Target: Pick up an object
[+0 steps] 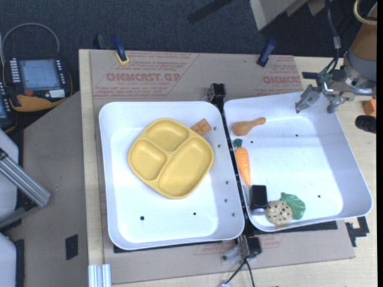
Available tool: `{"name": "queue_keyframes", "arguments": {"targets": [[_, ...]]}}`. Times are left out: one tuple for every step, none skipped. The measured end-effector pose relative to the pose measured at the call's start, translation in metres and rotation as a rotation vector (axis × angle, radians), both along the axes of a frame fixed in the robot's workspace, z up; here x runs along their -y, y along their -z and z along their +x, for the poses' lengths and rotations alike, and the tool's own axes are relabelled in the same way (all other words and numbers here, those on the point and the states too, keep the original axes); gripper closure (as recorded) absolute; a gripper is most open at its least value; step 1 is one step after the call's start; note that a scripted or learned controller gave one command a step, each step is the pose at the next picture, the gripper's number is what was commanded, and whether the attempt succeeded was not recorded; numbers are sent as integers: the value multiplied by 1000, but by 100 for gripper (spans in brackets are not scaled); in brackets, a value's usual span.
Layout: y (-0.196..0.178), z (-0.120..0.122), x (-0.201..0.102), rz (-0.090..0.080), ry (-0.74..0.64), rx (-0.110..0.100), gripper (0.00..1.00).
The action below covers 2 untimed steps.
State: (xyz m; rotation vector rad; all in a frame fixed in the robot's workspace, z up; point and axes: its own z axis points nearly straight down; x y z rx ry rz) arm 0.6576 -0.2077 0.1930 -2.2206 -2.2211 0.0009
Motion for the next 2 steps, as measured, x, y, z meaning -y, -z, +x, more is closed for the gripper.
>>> {"name": "queue_keyframes", "arguments": {"targets": [[63,1,1,3,-1,-6,0],[86,6,-3,4,-5,10,0]]}}
